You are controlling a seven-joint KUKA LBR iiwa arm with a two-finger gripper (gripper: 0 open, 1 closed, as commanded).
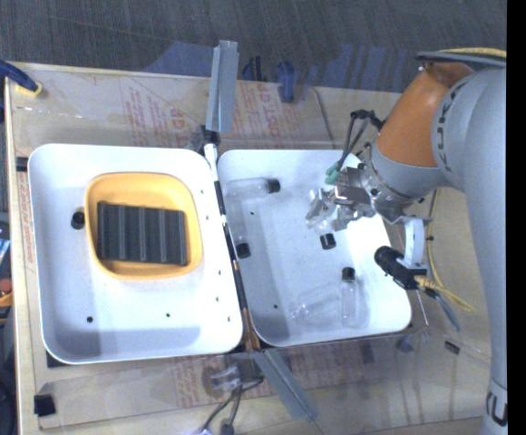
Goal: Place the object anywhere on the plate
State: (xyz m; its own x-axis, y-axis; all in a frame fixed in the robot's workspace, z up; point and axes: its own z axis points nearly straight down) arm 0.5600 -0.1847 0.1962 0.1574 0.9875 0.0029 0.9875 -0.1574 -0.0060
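A clear plastic bottle (346,299) with a black cap lies near the front of the right bin (272,270). Behind it, the metal gripper (328,214) hangs over this bin; I cannot tell its opening. Left of the bin sits a rounded yellow plate (143,190).

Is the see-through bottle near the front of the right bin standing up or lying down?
Lying down. The clear bottle rests on its side on the floor of the right bin, its black cap pointing sideways toward the back, not upward.
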